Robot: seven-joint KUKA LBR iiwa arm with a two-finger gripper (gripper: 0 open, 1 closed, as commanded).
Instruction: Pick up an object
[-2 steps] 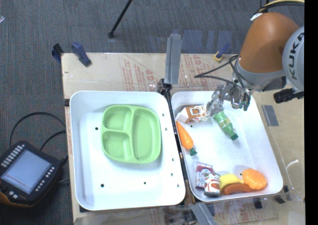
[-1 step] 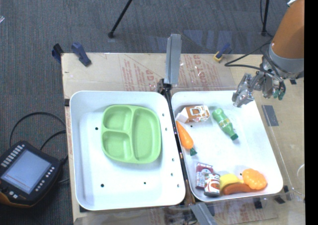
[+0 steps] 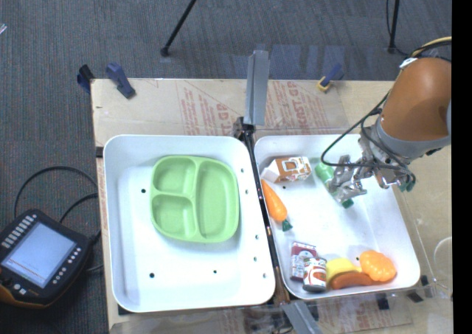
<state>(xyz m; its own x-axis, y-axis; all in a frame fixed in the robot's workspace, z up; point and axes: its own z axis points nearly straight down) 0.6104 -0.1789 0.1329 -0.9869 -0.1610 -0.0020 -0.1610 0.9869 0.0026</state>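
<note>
The right bin [image 3: 383,225] holds several items: a small carton [image 3: 289,169] at its far left, an orange carrot [image 3: 275,203] along its left wall, a green item [image 3: 324,171] near the far middle, a red-and-white packet [image 3: 306,262], a yellow piece [image 3: 341,267] and an orange piece [image 3: 377,265] near the front. My gripper [image 3: 346,191] hangs low over the far right part of this bin, just right of the green item. Its fingers point down toward the bin floor, and their state is unclear from this angle.
The left bin [image 3: 125,251] carries a green divided plate [image 3: 195,198]. A metal post [image 3: 257,89] rises behind the gap between the bins. Blue clamps [image 3: 118,78] sit on the bench's far edge. A teach pendant [image 3: 37,255] lies on the floor at the left.
</note>
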